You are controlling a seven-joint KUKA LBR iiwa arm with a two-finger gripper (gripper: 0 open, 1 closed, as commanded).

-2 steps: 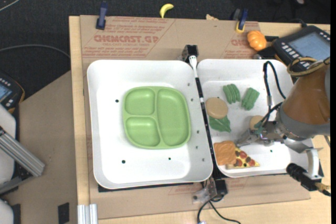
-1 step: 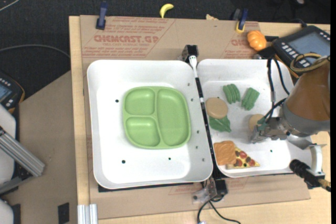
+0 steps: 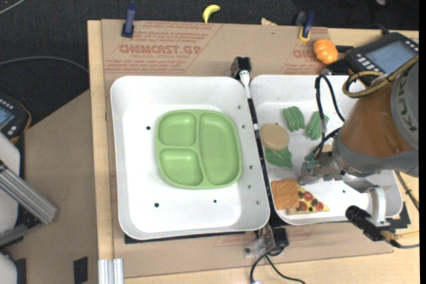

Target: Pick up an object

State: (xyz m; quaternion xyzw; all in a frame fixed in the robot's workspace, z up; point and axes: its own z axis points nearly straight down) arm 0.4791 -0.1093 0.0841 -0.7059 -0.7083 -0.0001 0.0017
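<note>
My gripper (image 3: 309, 169) hangs low over the middle of the right bin (image 3: 333, 91), at the end of the grey arm with its orange band (image 3: 376, 126). Just left of it lie a green toy vegetable (image 3: 279, 157) and a round tan bun (image 3: 274, 136). In front of it sit a brown bread piece (image 3: 286, 193) and a pizza slice (image 3: 311, 202). Two more green leafy pieces (image 3: 293, 118) (image 3: 314, 124) lie behind it. The arm hides the bin's right part. Nothing is visibly held.
The left bin (image 3: 133, 163) holds a green divided plate (image 3: 198, 148). On the cardboard behind the bins are a yellow banana (image 3: 211, 11), an orange toy (image 3: 325, 50), two blue clamps (image 3: 128, 20) (image 3: 306, 24) and a pendant screen (image 3: 385, 54).
</note>
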